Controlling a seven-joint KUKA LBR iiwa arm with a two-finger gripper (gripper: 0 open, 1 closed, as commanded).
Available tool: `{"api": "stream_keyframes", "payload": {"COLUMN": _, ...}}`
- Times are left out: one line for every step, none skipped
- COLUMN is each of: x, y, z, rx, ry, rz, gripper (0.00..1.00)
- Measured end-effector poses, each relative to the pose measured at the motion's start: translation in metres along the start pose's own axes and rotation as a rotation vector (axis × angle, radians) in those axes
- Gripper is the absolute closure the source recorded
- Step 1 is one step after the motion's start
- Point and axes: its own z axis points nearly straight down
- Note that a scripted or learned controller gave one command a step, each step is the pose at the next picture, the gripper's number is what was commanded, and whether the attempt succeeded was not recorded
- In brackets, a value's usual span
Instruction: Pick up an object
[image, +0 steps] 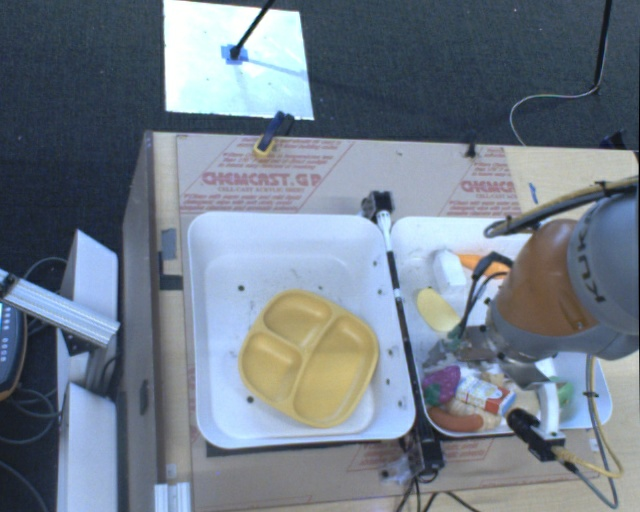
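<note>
The right bin (410, 250) holds a heap of small toy foods: a pale yellow lemon-like piece (437, 309), a white piece (447, 266) with an orange bit (472, 262) beside it, a purple piece (441, 382), a red and white packet (478, 397) and a reddish sausage (457, 422). My arm's orange band (545, 280) and grey wrist hang over the bin's middle and hide much of it. The gripper (462, 347) reaches down at the heap just above the purple piece; its fingertips are lost among the objects.
The left bin (220, 250) holds a yellow divided plate (308, 356). A black divider bar (396, 300) runs between the bins. Cables trail off the bench's front right. A yellow and black tool (270, 135) lies at the bench's far edge.
</note>
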Motion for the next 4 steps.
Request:
{"api": "stream_keyframes", "payload": {"x": -0.046, "y": 0.047, "z": -0.001, "rx": -0.002, "ry": -0.002, "rz": 0.001, "gripper": 0.0}}
{"api": "stream_keyframes", "payload": {"x": -0.008, "y": 0.138, "z": -0.001, "rx": -0.002, "ry": 0.0, "rz": -0.003, "gripper": 0.0}}
{"api": "stream_keyframes", "payload": {"x": -0.04, "y": 0.173, "z": 0.001, "rx": 0.036, "ry": 0.009, "rz": -0.008, "gripper": 0.0}}
{"api": "stream_keyframes", "payload": {"x": -0.04, "y": 0.173, "z": -0.01, "rx": 0.044, "ry": 0.01, "rz": -0.013, "gripper": 1.0}}
